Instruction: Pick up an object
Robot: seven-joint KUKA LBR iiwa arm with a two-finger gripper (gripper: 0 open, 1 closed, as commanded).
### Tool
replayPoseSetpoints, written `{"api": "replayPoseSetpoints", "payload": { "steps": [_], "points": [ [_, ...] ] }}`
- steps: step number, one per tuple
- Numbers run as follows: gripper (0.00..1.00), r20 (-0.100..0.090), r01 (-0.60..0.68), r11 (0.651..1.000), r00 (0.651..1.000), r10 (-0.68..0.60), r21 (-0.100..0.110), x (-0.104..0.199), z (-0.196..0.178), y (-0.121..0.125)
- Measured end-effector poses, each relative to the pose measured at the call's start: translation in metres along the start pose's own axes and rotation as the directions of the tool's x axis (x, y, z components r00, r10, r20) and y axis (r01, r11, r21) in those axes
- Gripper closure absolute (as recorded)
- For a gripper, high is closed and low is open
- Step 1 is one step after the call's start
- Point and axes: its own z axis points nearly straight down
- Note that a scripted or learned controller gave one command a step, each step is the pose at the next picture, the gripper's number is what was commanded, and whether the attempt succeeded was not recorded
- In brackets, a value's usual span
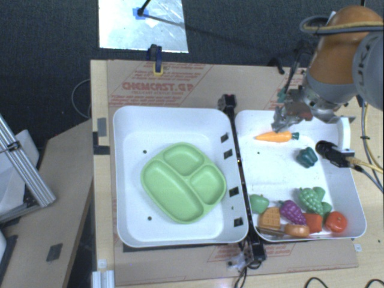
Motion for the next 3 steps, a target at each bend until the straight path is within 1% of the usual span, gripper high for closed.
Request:
{"api": "replayPoseSetpoints", "payload": {
  "steps": [1,2,3],
  "points": [
    [1.0,0.001,-0.001,1.0,1.0,0.001,-0.002,0.0083,0.019,-0.0012],
    [1.0,0.0,0.0,1.0,1.0,0.0,-0.002,0.0143,0.0195,0.0005],
    [1.0,0.0,-0.004,1.0,1.0,0.004,-0.002,0.0126,0.02,0.001]
  ]
}}
